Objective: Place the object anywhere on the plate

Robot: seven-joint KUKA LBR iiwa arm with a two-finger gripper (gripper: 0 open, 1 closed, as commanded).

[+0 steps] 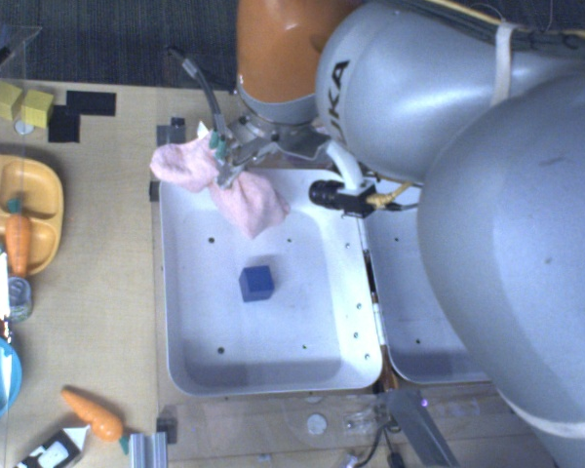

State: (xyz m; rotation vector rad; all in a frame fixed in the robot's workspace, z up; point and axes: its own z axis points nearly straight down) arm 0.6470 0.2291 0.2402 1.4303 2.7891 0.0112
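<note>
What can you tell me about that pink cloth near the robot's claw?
The pink cloth looks soft, like a small towel, crumpled rather than flat. It hangs from the gripper, pinched between its fingers. One bunched end spreads over the top-left corner of the left bin; the other droops above the bin floor, beyond the blue cube.

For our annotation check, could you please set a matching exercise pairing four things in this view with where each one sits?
Things:
1. pink cloth
2. blue cube
3. yellow tray
4. loose carrot

Places:
A. on the floor of the left bin
B. on the bench near the bottom left
C. draped over the left bin's top-left rim, at the gripper
D. at the left edge of the bench

Pairs: 1-C, 2-A, 3-D, 4-B
</note>
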